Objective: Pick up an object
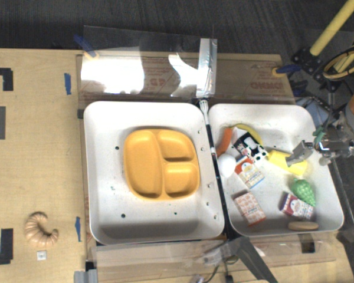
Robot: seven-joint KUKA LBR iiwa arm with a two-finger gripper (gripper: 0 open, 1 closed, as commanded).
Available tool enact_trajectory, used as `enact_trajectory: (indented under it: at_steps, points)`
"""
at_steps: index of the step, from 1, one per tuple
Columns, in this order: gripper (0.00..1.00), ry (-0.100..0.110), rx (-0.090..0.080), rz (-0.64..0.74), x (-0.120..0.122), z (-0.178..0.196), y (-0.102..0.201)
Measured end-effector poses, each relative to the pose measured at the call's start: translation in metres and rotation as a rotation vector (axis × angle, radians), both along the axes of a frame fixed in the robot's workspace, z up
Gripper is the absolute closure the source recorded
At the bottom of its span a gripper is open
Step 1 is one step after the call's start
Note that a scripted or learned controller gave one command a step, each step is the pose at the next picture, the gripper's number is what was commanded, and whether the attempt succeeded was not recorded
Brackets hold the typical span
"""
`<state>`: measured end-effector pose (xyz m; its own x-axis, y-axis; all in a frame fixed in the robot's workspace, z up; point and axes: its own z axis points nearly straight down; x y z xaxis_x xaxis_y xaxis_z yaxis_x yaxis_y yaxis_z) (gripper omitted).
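Note:
The right bin (327, 187) holds several small things. Among them are an orange carrot (225, 138), a yellow banana (248, 130), a black-and-white pack (246, 144) and a white egg (226, 165). There are also a red-and-white packet (249, 173), a pinkish box (248, 207), a yellow wedge (281, 160), a green bumpy piece (304, 190), a red pouch (294, 205) and a brown stick (302, 224). My gripper (300, 151) reaches in from the right edge and hangs low over the right end of the yellow wedge. Nothing shows held in it.
The left bin (100, 175) bears a yellow-orange three-compartment plate (161, 161). A clear plastic sheet and cardboard (147, 69) lie behind the bins. A tan croissant-like toy (41, 229) rests on the bench at the far left. Cables and a yellow pole (336, 22) crowd the upper right.

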<state>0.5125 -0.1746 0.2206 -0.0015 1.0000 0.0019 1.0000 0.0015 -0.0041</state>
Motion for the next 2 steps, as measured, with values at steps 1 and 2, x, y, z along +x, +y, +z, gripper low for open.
enact_trajectory:
  at_steps: [1,2]
  points:
    - [0.00,0.004,0.001,0.006,-0.021,-0.045,0.057]
    - [0.00,0.000,0.001,0.284,-0.033,-0.038,0.132]
